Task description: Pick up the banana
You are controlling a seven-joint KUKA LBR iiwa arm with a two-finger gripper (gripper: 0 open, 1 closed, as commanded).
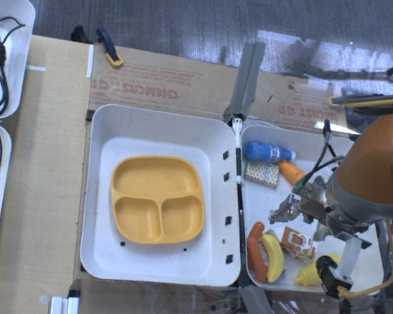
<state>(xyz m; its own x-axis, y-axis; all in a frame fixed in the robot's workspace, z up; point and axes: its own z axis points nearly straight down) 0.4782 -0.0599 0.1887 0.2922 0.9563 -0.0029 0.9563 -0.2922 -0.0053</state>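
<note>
The banana (pixel 273 253) lies beside a sausage (pixel 256 251) (touching it). The gripper (pixel 298 207) should descend squarely over the banana alone. I cannot tell how its jaws stand.

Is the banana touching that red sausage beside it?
Touching. In the camera view, the banana lies right against the sausage in the right bin, with no gap between them.

Two white bins (pixel 99 175) sit side by side at mid-frame. The left one holds one yellow divided plate (pixel 157 199). The right one holds one banana (pixel 273 256), one red sausage (pixel 255 252), one blue bottle (pixel 266 153), one orange carrot (pixel 292 173), one patterned sponge (pixel 262 173), one small orange-and-white box (pixel 297 243) and one yellow toy piece (pixel 309 275).
</note>
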